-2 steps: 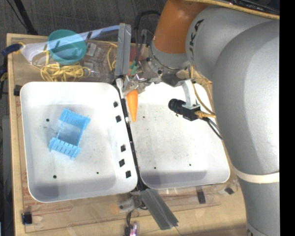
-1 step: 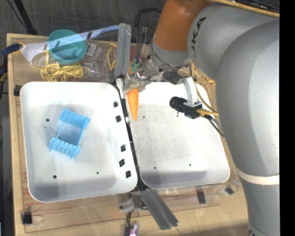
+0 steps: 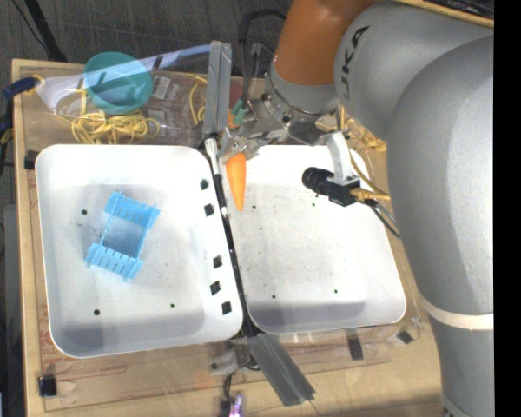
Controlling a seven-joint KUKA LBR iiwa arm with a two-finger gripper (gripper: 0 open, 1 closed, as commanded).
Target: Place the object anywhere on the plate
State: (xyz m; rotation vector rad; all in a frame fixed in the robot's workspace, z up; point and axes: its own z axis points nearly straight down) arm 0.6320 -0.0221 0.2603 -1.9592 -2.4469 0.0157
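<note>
The gripper (image 3: pixel 235 148) pinches the top of an orange carrot (image 3: pixel 235 183), hanging just right of the bins' divider (image 3: pixel 227 250).

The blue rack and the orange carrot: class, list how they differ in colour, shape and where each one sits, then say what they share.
Colour: the blue rack is light blue; the orange carrot is orange.
Shape: the rack is wide with ribbed sides; the carrot is slim and tapers to a point.
Place: the rack lies in the left bin; the carrot sits at the right bin's upper-left edge, just under the hand.
Shared: both are small items against white bins.
</note>
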